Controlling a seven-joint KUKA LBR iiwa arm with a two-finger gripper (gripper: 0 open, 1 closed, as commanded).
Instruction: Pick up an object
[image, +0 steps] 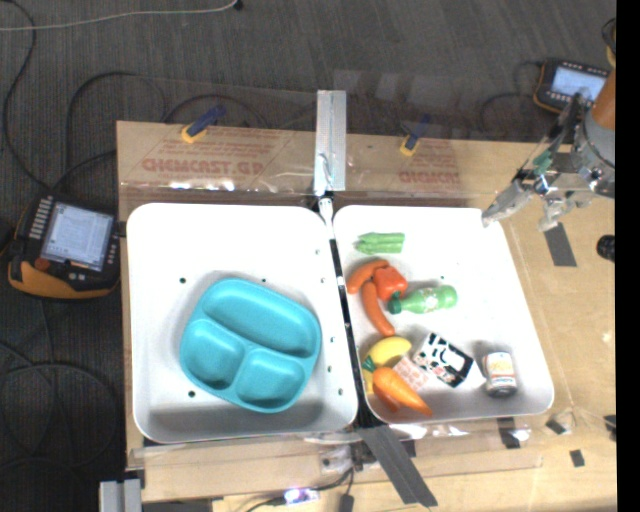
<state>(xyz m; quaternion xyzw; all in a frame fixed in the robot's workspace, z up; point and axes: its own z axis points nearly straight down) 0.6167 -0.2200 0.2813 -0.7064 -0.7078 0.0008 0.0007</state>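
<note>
The two-finger gripper (528, 204) hangs with fingers spread and unloaded at two o'clock beyond the right shallow white bin (525, 300), whose crowded plastic foods, notably the orange plastic carrot (400, 387) at six o'clock, risk deflecting a descending grasp.

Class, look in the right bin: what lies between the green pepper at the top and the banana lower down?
In the camera view, between the pepper and banana lie a red-orange vegetable and a carrot.

"CHEMCAST GP" on clear sheet (215, 165)
</note>
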